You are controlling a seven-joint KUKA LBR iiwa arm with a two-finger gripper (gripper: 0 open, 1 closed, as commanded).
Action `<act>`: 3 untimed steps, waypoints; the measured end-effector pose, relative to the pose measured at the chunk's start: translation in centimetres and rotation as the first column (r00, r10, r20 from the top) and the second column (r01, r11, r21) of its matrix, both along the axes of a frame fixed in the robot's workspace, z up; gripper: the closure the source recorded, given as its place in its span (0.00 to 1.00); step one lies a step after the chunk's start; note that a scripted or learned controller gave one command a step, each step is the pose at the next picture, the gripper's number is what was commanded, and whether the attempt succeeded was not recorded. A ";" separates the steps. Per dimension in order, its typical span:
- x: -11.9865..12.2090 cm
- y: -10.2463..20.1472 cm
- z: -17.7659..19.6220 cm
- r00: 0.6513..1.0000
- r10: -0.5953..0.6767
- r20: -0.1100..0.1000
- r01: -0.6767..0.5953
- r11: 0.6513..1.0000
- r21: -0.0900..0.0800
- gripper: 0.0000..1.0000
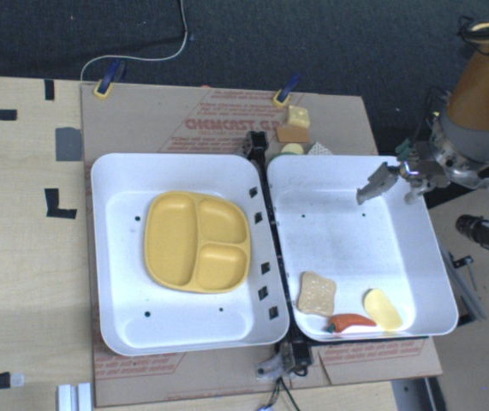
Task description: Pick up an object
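gripper [379, 184] hovering by right bin's [424, 238] far-right rim, finger state unclear | bread slice [317, 294], red chili [351, 322], yellow piece [384, 309] lying toward near rim | nothing gripped

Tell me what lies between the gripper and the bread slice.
Bare white floor of the right bin, in the camera view, between the gripper and the bread slice.

— What kind of place is this?
— A robotics lab. Two shallow white plastic bins [107, 255] sit on a sheet of printed brown cardboard [218, 118] clamped to the pale wooden desk [21, 255].
— Anything else?
— Black tape marks [56, 202] at the left, a white cable [154, 54] across dark carpet at the top, and a grey-and-orange robot arm [471, 101] at the right.
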State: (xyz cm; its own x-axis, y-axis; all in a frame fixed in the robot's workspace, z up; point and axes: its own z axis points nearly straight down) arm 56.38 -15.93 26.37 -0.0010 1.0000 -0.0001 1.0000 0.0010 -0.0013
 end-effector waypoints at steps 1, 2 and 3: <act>-3.1 5.3 -15.0 1.000 0.002 -0.017 -0.002 1.000 0.006 0.00; 3.4 -6.4 -17.9 1.000 -0.006 0.007 0.006 1.000 -0.005 0.00; 8.4 1.7 -17.8 1.000 0.008 0.006 -0.008 1.000 0.002 0.00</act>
State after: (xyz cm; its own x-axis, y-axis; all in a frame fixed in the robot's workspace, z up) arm 64.79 -14.27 8.54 -0.0085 1.0000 0.0018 1.0000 0.0085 0.0043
